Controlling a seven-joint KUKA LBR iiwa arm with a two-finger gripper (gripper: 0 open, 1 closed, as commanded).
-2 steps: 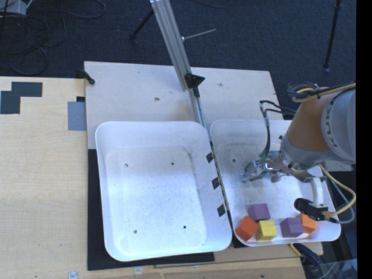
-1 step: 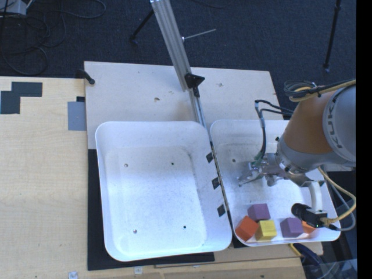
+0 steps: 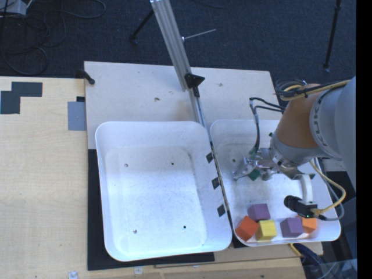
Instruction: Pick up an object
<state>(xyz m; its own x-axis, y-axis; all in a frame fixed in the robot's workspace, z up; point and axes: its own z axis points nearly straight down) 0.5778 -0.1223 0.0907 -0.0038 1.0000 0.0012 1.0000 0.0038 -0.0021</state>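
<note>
Camera view has the gripper low in the right bin, fingers closed on one small green block, with two purple blocks, two orange blocks and one yellow block near the front rim.

- Arm — a thick, rounded grey casing with a smooth, matte surface.
- Orange band — a broad ring of dull orange just below the grey casing, above the wrist.
- Wrist section — a narrower grey collar under the band.
- Gripper — pale metal parts, small and angular, with a spot of green among them.
- Cables — thin black leads loop along the band's left side; a yellowish lead curves down to a black fitting.
</note>
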